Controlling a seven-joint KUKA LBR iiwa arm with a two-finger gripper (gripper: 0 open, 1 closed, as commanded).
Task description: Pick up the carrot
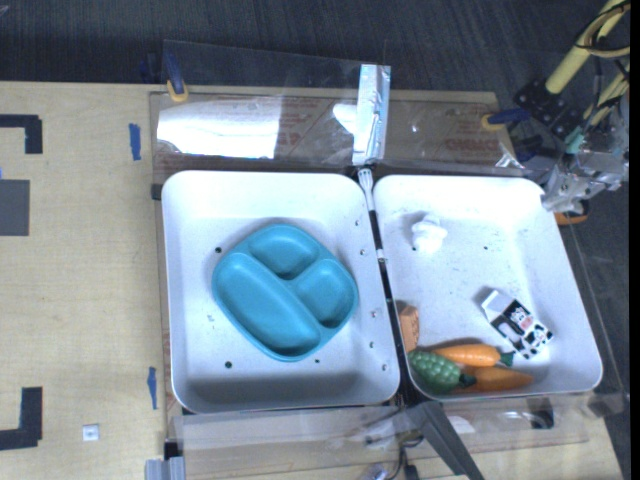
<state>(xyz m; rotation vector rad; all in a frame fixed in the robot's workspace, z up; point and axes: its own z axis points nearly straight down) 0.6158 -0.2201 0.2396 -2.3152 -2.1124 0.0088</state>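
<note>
The wooden worktop [80, 298] holds two white bins side by side. The left bin [190, 208] is far from the end effector [580, 183] and has a blue plate [285, 290] with three parts lying in its middle. The right bin [470, 203] sits just below and beside the end effector, which hangs over that bin's far right corner, above the rim. I cannot tell how far open it is, and nothing can be seen in its grip.

The carrot [470, 356] lies flat at the near edge of the right bin, well apart from the end effector, down and a little to the left of it. A second orange veggie [500, 379] lies just behind it, touching it. A bumpy green veggie [437, 370] rests against the carrot's left end. A small brown thing [408, 322] stands by the bin's left wall. A black and white toy [517, 324] lies between the carrot and the end effector. A small white lump [428, 234] sits in the upper part of the bin.
</note>
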